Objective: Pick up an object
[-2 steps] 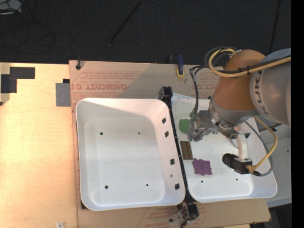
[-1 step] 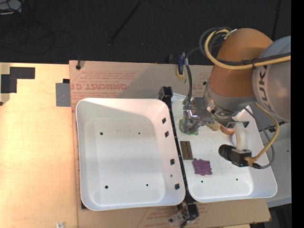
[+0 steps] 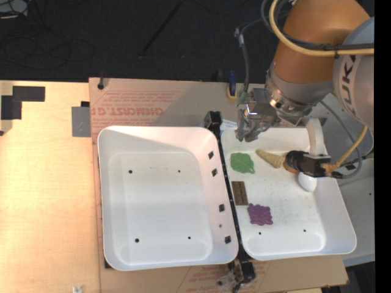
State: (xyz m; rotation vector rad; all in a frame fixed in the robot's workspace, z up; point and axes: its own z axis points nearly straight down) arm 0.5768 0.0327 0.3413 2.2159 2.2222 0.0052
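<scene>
— Now, entry one: gripper (image 3: pixel 247 133). Position?
— Low over the far left corner of the right bin (image 3: pixel 305 243), close to the dividing wall. Nothing visibly held. Spread or closed: cannot tell from this slant.
— Entry two: things available for lifting.
— All in the right bin. Green leaf-shaped piece (image 3: pixel 242 162), nearest, just toward the camera from the gripper. Tan cone (image 3: pixel 271 158), beside the green piece. Brown block (image 3: pixel 239 193), against the dividing wall. Purple cluster (image 3: pixel 259 214), near the block. White egg-shaped piece (image 3: pixel 307 182), toward the right wall.
— Step in hand?
— Approach, by my reading; no grasp made yet.
— Next move calls for?
— Likely a short shift over the green piece, then a straight descent. It looks flat and thin, so the gripper would have to come right down to the bin floor to catch an edge.
</scene>
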